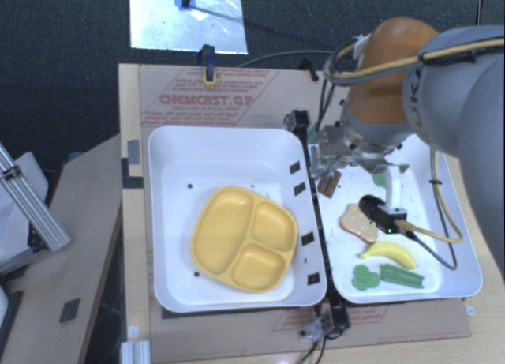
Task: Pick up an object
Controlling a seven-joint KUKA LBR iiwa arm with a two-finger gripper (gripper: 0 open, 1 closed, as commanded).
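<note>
Banana (388,253) lies low in the right bin (443,277), lower right of the frame, beside toast (359,225). It looks light, smooth and slippery, so you should grip its middle. You cannot tell if the gripper (325,163) above is clenched or let go. Red letters on the board (268,88) read CHEMCAST GP.

Glossy yellow plastic tray (245,238) in smooth white plastic bin (177,157)
</note>
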